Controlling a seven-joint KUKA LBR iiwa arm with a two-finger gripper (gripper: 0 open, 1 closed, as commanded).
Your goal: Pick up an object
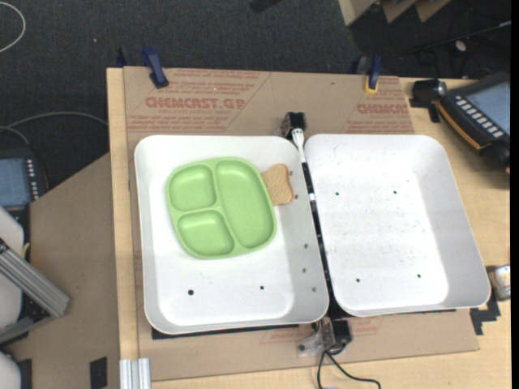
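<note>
A light green divided plate (220, 207) with three compartments lies in the left white bin (219, 306), toward its upper middle. A small tan slab, like a cracker or piece of toast (279, 184), rests against the plate's upper right rim, close to the bin's right wall. The right white bin (397, 217) shows a bare, speckled floor.
Both bins sit on a cardboard sheet (203, 96) held by a blue clamp (154, 66) and a yellow-blue clamp (373, 73) at the back. A black clip (293, 124) joins the bins at the top. A tablet device (478, 116) lies at the far right.
</note>
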